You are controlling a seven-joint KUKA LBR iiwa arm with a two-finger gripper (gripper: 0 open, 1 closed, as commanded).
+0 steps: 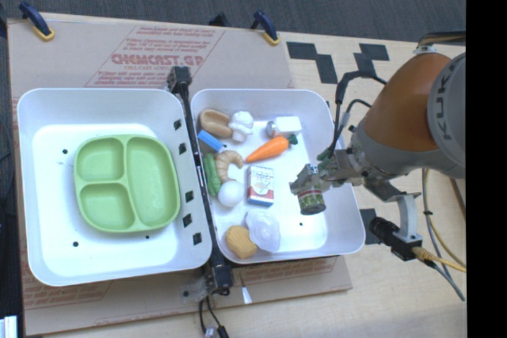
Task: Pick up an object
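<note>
You will find a small dark can (311, 201) clamped between the fingers of the gripper (309, 187) over the right bin (345, 218), so only the lift remains.

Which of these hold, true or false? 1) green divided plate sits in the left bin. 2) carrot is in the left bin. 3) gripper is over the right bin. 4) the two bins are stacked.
1) True: the green plate lies in the left bin.
2) False: the carrot lies in the right bin, among the other small items.
3) True: the gripper is over the right bin's right side, with a small dark can-like object at its tip.
4) False: they sit side by side.
</note>
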